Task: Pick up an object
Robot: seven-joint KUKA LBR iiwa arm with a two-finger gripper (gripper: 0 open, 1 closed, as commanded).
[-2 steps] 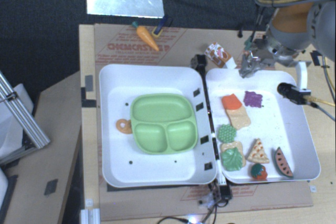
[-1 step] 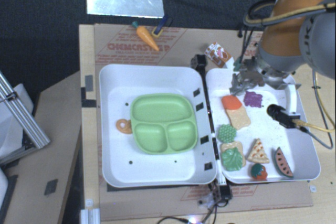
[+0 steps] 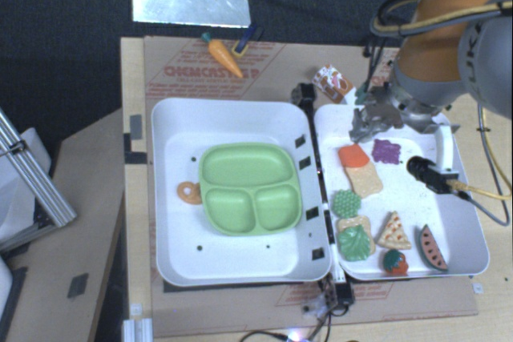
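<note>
Orange and tan, the toy salmon piece [image 3: 353, 155] and cracker [image 3: 365, 181] lie near the right bin's [image 3: 473, 244] far edge, just below the gripper [image 3: 370, 122], whose jaws I cannot tell apart, so the approach step calls for a short, centred descent.

Single fixed camera, high above the bench, looking down at a slant. Both shallow white plastic bins [image 3: 240, 112] in frame. Grey-and-orange arm [image 3: 445, 32] enters from right.

Arm [image 3: 449, 44]: grey casing, rounded orange band above the wrist. Black and yellow cables looped over it. Pincer [image 3: 370, 126] dark grey metal.
</note>
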